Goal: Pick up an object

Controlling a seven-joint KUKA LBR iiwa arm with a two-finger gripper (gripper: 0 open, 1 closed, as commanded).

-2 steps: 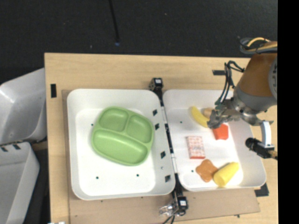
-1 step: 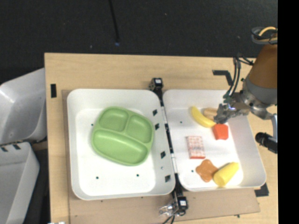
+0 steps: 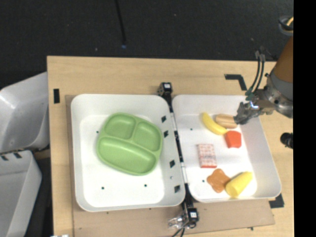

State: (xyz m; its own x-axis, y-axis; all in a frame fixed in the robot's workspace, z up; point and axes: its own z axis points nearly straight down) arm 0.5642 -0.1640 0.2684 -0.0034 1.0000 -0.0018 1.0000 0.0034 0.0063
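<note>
In the right bin lie a yellow banana, a tan bread-like roll, an orange-red block, a pink and white packet, an orange cookie-shaped piece and a yellow lemon-like piece. My gripper hangs at the bin's upper right, just right of the roll and above the orange-red block. I see nothing between its fingertips.
The left bin holds a green divided plate. A black clip sits at the top of the seam between the bins, another clip at the bottom. A white box stands off the bench's left.
</note>
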